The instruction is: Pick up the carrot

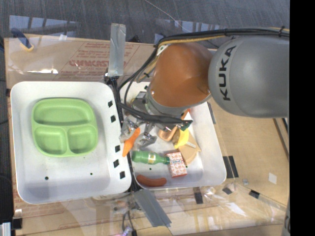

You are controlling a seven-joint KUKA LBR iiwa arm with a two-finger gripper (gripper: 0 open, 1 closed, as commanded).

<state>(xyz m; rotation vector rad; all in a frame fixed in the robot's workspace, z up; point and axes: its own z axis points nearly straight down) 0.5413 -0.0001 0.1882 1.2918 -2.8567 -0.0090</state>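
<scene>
The carrot (130,140) lies in the right bin (216,154), hard against its left wall, close to the divide between the two bins. Its long axis runs at a slant, from an upper end near the metal fingers down and left to a tip that points at the bin wall. The claw (142,135) hangs just to the right of the carrot, its metal parts touching or nearly touching the upper half of it. Whether the fingers are spread or closed I cannot tell, since the orange band and grey wrist of the arm (206,80) cover most of them; nothing visibly sits between them, so the carrot reads as not yet held.

The move to come turns on a small shift left from the claw toward the carrot, with the fingers set across the slanted axis instead of along it. The wall beside the carrot leaves little room for a finger on that side, which is likely the main hindrance.

Below the carrot lies a green bottle (149,158), on its side, its neck toward the carrot. Right of the bottle stands a small red box (176,164), and below the bottle a brown sausage (150,181). Further right of the carrot are a yellow banana (183,137) and a tan wedge (190,154). The left bin (24,176) carries a green divided tray (64,126), well apart from the carrot.
</scene>
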